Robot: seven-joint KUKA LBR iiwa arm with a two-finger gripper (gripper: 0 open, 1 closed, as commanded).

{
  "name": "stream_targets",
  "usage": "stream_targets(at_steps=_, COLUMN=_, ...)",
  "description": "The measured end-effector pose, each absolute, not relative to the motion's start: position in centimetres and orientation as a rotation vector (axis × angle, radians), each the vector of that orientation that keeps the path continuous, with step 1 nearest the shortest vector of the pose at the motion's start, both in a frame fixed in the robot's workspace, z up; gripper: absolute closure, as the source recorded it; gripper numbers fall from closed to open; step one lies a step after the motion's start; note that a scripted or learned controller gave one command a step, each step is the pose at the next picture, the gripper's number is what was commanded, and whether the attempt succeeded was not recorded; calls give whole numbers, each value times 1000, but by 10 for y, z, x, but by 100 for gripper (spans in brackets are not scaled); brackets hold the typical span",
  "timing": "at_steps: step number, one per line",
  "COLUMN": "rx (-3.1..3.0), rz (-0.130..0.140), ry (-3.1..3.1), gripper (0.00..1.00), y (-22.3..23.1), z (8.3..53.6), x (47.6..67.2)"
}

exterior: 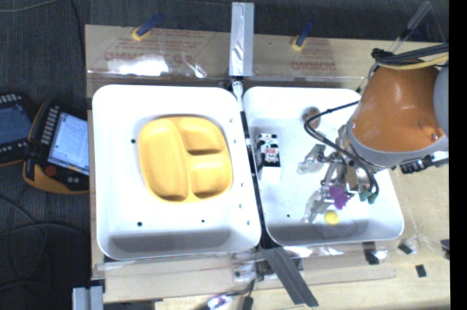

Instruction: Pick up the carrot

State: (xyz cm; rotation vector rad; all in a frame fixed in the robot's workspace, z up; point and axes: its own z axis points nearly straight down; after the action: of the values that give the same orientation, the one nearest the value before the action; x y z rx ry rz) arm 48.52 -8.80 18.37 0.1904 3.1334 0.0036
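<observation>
Orange-banded arm point(398, 115) reaches over right bin point(284, 228); hand point(315, 181) open, fingers spread, gripping nothing.

On your bench, two shallow white bins sit side by side. The left bin point(109, 155) holds a yellow divided tray point(186, 157) near its middle. In the right bin point(281, 225), a small black-and-white card point(268, 149) lies by the left wall, with a purple piece point(338, 193) and a yellow ball point(332, 217) near the front edge. A handheld pendant point(58, 146) rests on the floor left of your bench.
</observation>
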Motion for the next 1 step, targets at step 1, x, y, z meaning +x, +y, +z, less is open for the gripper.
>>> stream_targets(at_steps=1, rx=-26, rz=-3, ry=3127, gripper=0, y=-110, z=91, x=489)
